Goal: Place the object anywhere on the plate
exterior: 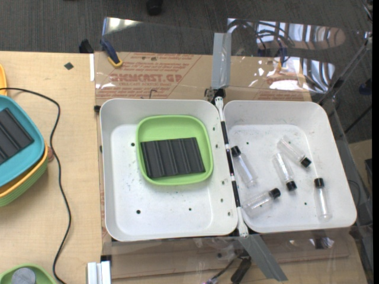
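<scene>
A green square plate (201,132) lies in the left white bin (118,200), toward its back. A dark ribbed mat (173,157) rests on the plate. In the right white bin (337,158) lie several clear plastic tubes with black caps: one near the left wall (243,165), one in the middle (283,168), one at the back (294,152), one at the front (262,199) and one at the right (321,198).
Stacked teal and green plates (18,152) with a dark mat sit on the wooden bench at far left. A black cable (59,176) runs across the bench. Clear plastic sheeting (284,46) and cardboard stand behind the bins.
</scene>
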Available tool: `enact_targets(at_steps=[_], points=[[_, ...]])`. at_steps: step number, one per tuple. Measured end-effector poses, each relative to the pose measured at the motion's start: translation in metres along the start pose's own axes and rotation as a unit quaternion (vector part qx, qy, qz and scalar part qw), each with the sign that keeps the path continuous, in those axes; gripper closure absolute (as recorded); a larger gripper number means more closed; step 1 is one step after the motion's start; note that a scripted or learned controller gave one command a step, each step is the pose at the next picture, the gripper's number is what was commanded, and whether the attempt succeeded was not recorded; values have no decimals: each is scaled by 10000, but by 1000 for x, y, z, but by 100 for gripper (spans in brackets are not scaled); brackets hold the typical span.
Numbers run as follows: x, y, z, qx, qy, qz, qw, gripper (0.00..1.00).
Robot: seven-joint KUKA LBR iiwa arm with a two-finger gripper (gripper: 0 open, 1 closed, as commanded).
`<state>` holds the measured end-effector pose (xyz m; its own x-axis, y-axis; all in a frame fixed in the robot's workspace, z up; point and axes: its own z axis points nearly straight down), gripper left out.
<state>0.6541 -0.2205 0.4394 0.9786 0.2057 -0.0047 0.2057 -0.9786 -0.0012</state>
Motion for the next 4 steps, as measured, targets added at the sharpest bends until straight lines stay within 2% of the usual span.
enact_targets(at_steps=[4], points=[[0, 0, 0, 1, -3, -2, 10000, 0]])
